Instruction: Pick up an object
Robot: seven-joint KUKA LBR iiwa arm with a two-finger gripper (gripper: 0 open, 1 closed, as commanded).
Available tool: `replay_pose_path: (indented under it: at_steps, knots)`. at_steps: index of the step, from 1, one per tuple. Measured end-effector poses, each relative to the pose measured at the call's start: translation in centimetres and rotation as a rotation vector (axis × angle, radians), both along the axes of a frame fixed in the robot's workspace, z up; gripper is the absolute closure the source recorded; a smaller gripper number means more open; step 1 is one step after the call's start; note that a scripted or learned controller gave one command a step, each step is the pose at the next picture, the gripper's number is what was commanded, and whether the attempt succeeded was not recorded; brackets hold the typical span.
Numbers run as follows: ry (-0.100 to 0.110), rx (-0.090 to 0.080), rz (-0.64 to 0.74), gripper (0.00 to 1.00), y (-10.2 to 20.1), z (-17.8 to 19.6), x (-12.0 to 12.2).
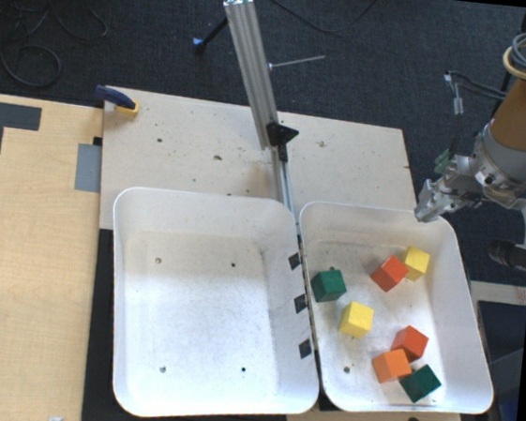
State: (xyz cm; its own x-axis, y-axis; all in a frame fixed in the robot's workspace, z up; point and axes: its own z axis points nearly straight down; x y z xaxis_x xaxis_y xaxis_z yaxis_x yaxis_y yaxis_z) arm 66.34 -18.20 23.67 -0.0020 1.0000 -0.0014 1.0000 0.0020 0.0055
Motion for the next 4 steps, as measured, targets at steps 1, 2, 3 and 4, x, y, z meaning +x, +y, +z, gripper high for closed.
replay_pose_path:
  at_steps: [1,2,3,4]
  knots:
    - [0.004,0.001,0.001,1.00,-0.1,2.0,0.0]
    - [0.008,0.004,0.003,1.00,5.4,2.4,-1.8]
    - [0.011,0.004,0.002,1.00,10.0,0.7,-4.0]
    - [0.010,0.004,0.003,1.00,15.4,1.0,-5.4]
